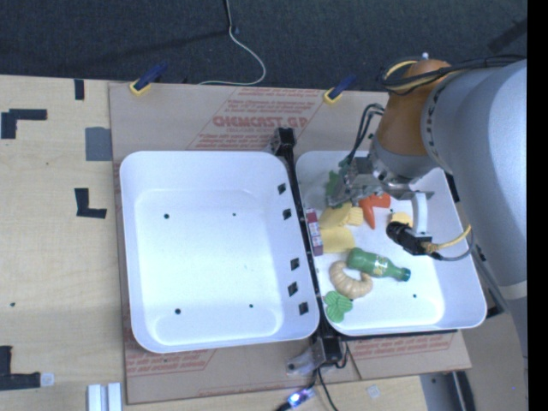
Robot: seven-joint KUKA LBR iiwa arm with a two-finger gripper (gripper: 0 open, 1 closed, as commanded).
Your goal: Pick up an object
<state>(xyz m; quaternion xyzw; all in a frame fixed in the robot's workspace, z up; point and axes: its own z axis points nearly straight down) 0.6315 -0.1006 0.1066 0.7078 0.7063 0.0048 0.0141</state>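
The right bin (445, 311) holds a cluster of toy food. A green bottle (378, 265) lies on its side, with a tan pretzel-shaped piece (350, 280) just left of it and a green leafy piece (336, 306) by the bin's near left corner. Pale yellow pieces (339, 228) lie higher up, an orange piece (372, 207) beside them. My gripper (345, 186) hangs low over the upper left of the pile, right above the yellow and orange pieces. The wrist hides the fingers.
The left bin (205, 247) stands beside the right one, a black divider strip (295, 229) with clips between them. A black and yellow connector (408, 236) with its cable hangs from the wrist over the right bin. Blue and yellow clamps (147, 77) hold the cardboard.
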